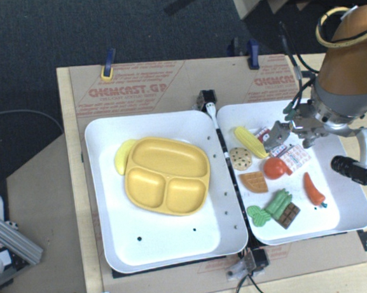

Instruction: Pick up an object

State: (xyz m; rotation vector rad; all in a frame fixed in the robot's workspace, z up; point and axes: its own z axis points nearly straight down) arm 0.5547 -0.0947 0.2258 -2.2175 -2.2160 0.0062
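The round red toy tomato (274, 168) lies in the right-hand shallow white bin (349, 220), just under my hand (283, 138), beside a red-and-white printed packet (294, 157) and above a toasted-brown toy waffle slice (254, 182). I judge it light, hard and smooth, likely hollow plastic, so it may roll or squirt out of a pinch; I would close across its widest middle, coming straight down. Whether my hand is wide or narrow I cannot tell from this slant; nothing is seen between its tips.

Close by lie a yellow toy corn cob (249, 141), a chocolate-chip cookie (241, 159), a red chilli pepper (314, 189), a green leafy vegetable (269, 208) and a brown chocolate bar piece (288, 215). The left-hand bin (115, 238) carries a yellow three-compartment plastic plate (166, 175).

The brown board on the counter (78, 184) is printed in red: "CHEMCAST G.P" (127, 90) reads fairly clearly. The packet's print is too small to read.
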